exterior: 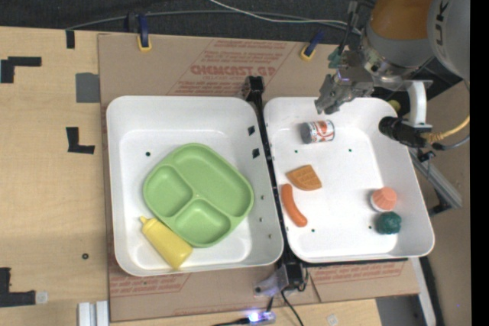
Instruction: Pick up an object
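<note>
Here the end effector (330,104) hangs over the right bin's (405,244) far edge, just above a small tin can (318,132) lying on its side; whether it is wide or narrow I cannot tell. A green divided plate (199,195) and yellow mustard bottle (165,242) sit in the left bin (122,164).

Both white bins, left (122,164) and right (359,240), look like smooth, faintly glossy plastic, as does the green divided plate (199,195); the yellow bottle (165,241) looks matt plastic, the can (318,132) shiny metal, and the sheet beneath (221,65) plain matt printed cardboard
</note>
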You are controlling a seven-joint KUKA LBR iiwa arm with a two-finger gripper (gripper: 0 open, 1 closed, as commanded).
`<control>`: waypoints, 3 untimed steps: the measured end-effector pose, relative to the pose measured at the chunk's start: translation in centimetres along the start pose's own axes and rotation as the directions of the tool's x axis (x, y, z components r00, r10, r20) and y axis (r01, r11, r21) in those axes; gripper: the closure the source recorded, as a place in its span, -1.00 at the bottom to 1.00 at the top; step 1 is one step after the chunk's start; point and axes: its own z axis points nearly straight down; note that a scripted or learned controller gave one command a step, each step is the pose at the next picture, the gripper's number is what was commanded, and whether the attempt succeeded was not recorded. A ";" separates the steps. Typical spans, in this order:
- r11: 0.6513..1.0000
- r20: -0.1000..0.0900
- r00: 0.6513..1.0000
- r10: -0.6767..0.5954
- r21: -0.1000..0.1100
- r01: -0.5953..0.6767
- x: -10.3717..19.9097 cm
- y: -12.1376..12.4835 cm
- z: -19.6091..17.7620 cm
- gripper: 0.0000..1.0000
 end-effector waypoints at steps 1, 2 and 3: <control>1.000 0.000 1.000 -0.001 0.001 0.001 5.3 -1.3 0.4 1.00; 1.000 0.000 1.000 -0.002 0.003 0.002 10.7 -1.9 3.0 1.00; 1.000 0.000 1.000 -0.002 0.003 0.002 16.5 -3.0 5.2 1.00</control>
